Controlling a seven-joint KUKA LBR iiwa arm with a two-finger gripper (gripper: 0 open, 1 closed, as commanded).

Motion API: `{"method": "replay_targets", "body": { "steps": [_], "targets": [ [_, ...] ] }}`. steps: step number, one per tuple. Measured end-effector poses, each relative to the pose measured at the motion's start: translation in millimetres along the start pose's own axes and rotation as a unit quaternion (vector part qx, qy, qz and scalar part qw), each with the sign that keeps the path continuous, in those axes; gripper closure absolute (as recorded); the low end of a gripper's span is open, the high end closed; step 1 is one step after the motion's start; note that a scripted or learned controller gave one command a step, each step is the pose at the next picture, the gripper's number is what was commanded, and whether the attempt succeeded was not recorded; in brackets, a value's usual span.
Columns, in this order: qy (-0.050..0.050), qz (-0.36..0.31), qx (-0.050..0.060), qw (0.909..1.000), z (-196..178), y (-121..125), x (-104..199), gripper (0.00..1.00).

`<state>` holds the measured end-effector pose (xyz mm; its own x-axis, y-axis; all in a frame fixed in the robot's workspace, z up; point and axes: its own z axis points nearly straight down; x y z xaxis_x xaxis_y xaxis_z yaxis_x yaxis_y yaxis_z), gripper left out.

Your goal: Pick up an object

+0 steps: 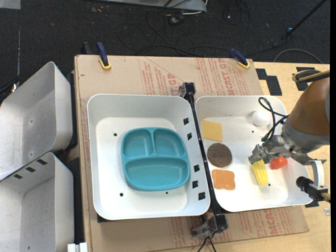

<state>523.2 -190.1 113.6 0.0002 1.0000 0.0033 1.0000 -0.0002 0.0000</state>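
White plastic forms both shallow bins on the cardboard-covered bench; the left bin (100, 156) holds a teal divided tray (155, 159) lying flat near its middle, its single long compartment toward six o'clock and its two smaller ones toward twelve; the right bin (239, 109) holds the loose pieces; a pale yellow square slice (212, 130) lies toward eleven o'clock of that bin's floor, a dark brown round patty (219, 154) sits just at six o'clock of the slice, and an orange wavy-edged piece (223, 179) lies at six o'clock of the patty, close to it but apart; a white ball-like object (260, 118) rests near the bin's wall at one o'clock; the gripper (264, 155) hangs low over the bin's three o'clock side, the grey arm and orange band rising behind it; directly at its six o'clock lies a yellow corn cob (260, 172), its top end under the gripper; a small red-orange object (278, 162) sits just at three o'clock of the cob; whether the jaws are spread or closed, or have hold of anything, I cannot tell from this angle.
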Motion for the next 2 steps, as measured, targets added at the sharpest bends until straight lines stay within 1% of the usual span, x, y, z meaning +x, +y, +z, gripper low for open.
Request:
{"method": "replay_targets", "body": {
  "steps": [1,2],
  "targets": [
    [-0.003,-0.001,-0.003,1.0,-63,4,-1,1.0],
    [-0.003,-0.001,-0.003,1.0,-113,5,-11,1.0]
  ]
}}
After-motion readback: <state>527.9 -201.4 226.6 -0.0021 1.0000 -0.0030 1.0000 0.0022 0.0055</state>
